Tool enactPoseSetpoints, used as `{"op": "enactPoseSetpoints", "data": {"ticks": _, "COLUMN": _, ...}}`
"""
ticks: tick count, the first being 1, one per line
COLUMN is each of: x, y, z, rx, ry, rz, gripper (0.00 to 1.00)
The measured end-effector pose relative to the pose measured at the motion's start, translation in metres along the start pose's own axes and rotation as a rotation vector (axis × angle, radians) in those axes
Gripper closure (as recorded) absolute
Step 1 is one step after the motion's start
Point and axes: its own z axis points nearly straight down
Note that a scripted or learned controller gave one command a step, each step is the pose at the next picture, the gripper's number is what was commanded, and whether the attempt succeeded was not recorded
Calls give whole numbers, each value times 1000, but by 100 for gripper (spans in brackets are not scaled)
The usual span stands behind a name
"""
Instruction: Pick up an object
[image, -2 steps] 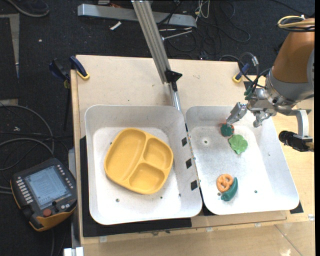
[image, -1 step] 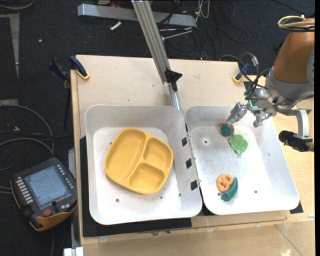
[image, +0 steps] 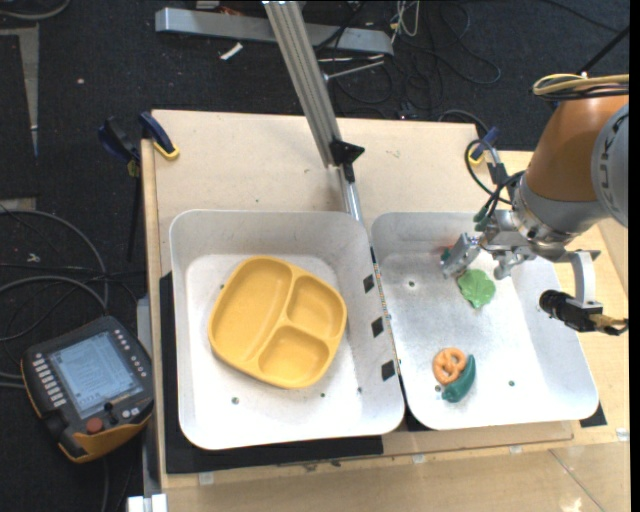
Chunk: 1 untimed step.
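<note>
A light green lump (image: 479, 290) lies in the upper middle of the right bin (image: 545, 385). My gripper (image: 482, 260) hangs just above and behind it, open, with one finger to either side of the lump's far edge. Nothing sits between the fingers. Nearer the bin's front, an orange pretzel-shaped piece (image: 449, 362) rests against a teal piece (image: 461, 384).
The left bin (image: 200, 410) holds a yellow divided plate (image: 278, 320). A slanted metal pole (image: 315, 95) rises from the back, ending between the bins. A teach pendant (image: 88, 385) lies on the floor at left. Blue clamps (image: 483, 150) grip the bench's far edge.
</note>
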Motion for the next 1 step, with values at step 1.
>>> {"op": "enactPoseSetpoints", "data": {"ticks": 1, "x": -1, "y": 9, "z": 53, "rx": -1, "ry": 0, "rz": -1, "gripper": 0}}
